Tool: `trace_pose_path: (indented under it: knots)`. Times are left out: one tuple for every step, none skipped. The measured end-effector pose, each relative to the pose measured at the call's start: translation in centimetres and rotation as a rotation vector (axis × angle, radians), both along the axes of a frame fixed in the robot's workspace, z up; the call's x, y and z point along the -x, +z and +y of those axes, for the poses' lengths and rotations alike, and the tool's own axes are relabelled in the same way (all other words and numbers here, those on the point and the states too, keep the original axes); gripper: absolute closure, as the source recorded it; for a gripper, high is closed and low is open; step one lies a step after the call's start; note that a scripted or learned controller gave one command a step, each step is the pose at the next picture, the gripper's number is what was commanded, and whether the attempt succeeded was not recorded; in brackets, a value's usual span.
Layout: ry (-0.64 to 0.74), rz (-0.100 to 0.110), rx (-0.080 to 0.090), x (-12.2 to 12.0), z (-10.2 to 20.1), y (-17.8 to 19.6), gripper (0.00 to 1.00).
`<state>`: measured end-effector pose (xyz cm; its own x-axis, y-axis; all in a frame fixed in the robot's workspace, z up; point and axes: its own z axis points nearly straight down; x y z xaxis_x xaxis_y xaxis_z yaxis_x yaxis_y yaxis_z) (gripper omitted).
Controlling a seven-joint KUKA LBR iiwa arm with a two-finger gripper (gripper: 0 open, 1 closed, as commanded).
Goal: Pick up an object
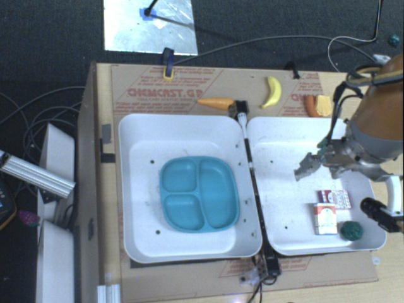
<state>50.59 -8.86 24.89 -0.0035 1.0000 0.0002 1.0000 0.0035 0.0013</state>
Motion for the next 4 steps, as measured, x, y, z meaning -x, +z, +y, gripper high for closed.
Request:
trace_pose_path:
  knots:
    - [-0.003,0.001,0.001,-0.6,-5.5,-3.9,0.0]
    - [-0.002,-0.009,0.004,1.6,-7.5,-16.1,0.0]
    - [-0.004,-0.019,0.011,1.4,-7.8,-14.9,1.0]
    - [-0.002,-0.003,0.002,1.6,-9.0,-5.5,1.0]
